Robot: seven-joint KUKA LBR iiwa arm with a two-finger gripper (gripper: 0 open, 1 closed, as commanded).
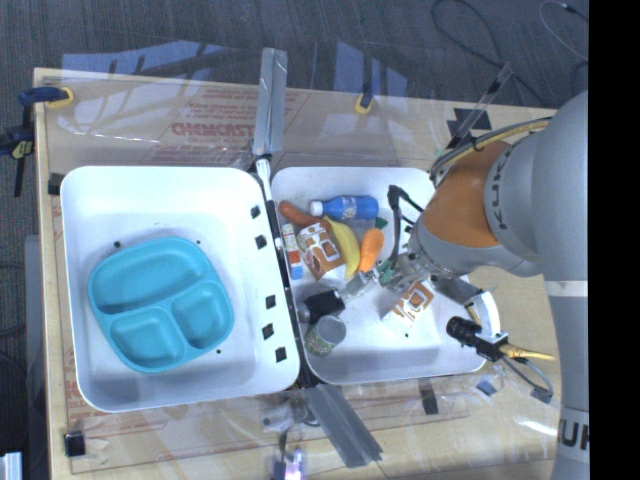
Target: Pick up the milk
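Observation:
Two small white-and-orange cartons lie in the right bin (455, 360), and I cannot tell which is the milk. One carton (318, 249) sits left of centre, beside a banana (347, 247). The other carton (407, 302) lies tilted just below and to the right of my gripper (385, 274). The gripper hangs low over the middle of the bin, between the banana and this second carton. The wrist with its orange band (462, 211) rises behind it to the right and hides part of the bin's right side.
The right bin also holds a blue-labelled bottle (346, 208), an orange sausage-like piece (295, 213), a carrot (371, 248), a black object (321, 303) and a tin can (325, 334). A blue divided plate (160, 303) lies in the left bin (80, 193).

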